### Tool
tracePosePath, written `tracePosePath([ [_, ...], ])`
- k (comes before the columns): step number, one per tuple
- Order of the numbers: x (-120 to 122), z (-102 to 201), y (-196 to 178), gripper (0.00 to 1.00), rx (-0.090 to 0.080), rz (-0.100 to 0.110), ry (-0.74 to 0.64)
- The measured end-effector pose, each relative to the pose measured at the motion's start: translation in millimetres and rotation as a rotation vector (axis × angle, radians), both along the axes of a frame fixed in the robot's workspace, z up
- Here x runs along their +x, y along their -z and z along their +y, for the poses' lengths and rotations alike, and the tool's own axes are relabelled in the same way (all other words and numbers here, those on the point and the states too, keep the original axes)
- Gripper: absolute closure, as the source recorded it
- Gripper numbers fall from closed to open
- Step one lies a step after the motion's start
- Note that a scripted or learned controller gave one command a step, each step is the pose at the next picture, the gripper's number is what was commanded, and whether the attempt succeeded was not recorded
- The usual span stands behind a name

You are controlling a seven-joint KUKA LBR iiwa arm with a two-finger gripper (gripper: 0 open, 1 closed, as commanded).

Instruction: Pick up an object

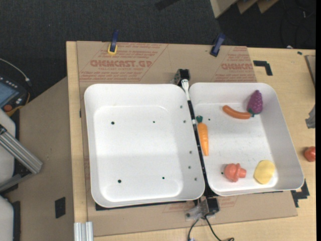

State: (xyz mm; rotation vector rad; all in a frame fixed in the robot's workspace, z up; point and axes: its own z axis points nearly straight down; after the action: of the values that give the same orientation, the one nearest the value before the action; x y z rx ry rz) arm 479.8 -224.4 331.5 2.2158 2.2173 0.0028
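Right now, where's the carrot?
In the camera view, the carrot lies in the right bin, along its left wall beside the divider between the bins, with the reddish toy below it and the sausage up to its right.

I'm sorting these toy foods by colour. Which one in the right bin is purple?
The grape bunch at the right bin's far corner. The sausage touching it is orange-red, the carrot orange, the lemon yellow.

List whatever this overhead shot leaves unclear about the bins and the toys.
- Orange thing by the right edge: cut off by the frame, kind unclear.
- Carrot: lies against the divider, so its far side is hidden.
- Purple fruit and sausage: too small to tell whether they touch.
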Motion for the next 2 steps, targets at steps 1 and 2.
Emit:
tracePosePath([
  [1, -1.1, 47.2, 96.7, 1.00, 0.009, 0.015, -0.003],
  [2, -0.5, 43.9, 91.4, 0.00, 0.003, 0.006, 0.001],
])
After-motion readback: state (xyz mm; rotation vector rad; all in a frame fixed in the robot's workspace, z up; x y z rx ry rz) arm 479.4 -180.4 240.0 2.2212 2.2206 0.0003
